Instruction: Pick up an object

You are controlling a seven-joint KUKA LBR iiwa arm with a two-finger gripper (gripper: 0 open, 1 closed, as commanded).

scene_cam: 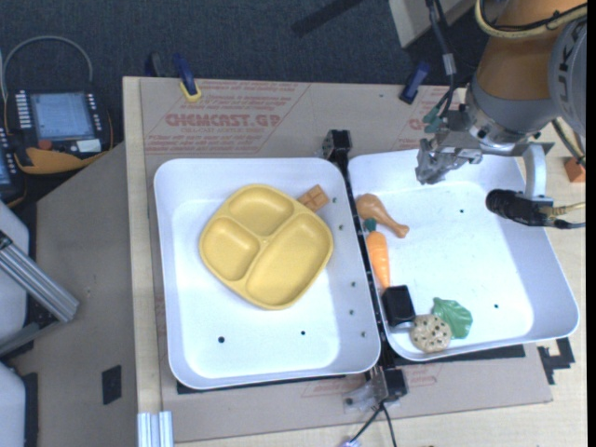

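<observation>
My gripper (433,170) hangs over the back of the right bin (521,277), with nothing seen between its fingers. Along that bin's left side lie a toy chicken drumstick (382,212), an orange carrot (377,259) and a small black block (399,304). At the bin's front sit a round waffle-patterned cookie (430,333) and a green leafy piece (456,315). All of these lie below and to the left of the gripper, apart from it.
The left bin (186,324) holds a yellow three-compartment plate (267,245) and a small brown block (314,197) at the plate's back right edge. A black divider rail (358,250) runs between the bins. A black cylindrical part of the arm (520,207) reaches over the right bin's back right.
</observation>
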